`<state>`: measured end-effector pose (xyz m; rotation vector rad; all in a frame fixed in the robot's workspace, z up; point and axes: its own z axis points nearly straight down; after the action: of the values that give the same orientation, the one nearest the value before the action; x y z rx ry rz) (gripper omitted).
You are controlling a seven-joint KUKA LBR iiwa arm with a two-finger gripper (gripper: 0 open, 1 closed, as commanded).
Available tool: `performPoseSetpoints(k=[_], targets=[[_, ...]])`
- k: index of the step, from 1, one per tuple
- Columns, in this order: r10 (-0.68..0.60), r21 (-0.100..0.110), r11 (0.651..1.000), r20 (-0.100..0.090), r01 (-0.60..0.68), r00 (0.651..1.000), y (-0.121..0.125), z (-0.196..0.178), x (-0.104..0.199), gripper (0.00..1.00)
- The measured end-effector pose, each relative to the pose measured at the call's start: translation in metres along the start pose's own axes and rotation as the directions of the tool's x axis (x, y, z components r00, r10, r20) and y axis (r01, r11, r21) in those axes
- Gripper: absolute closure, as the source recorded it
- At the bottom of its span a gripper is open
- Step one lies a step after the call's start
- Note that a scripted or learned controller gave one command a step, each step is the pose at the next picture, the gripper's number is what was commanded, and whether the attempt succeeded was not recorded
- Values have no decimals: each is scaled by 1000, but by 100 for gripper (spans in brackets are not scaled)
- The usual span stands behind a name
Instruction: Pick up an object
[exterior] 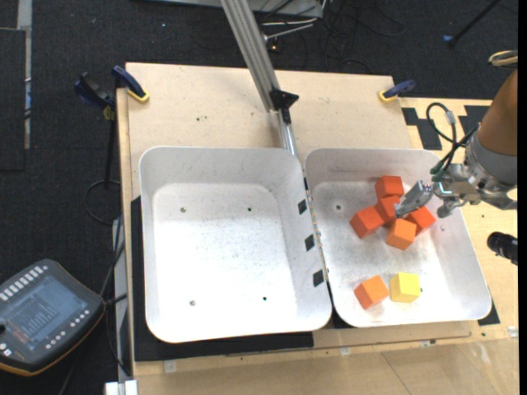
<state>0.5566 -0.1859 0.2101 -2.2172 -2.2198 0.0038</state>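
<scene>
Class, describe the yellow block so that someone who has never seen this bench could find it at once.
Start at the right-hand white bin, the one the arm reaches over. Go to its near edge, where two blocks sit side by side apart from the orange cluster under the gripper. The yellow block is the right one of that pair, next to an orange block, and the one block that is not orange.
</scene>
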Motion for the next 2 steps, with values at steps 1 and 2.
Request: performPoseSetpoints(k=[1,2], targets=[[0,-4,1000,1,0,1000,1,-3,0,0],[2,0,1000,1,-2,1000,-6,44,-3,0]])
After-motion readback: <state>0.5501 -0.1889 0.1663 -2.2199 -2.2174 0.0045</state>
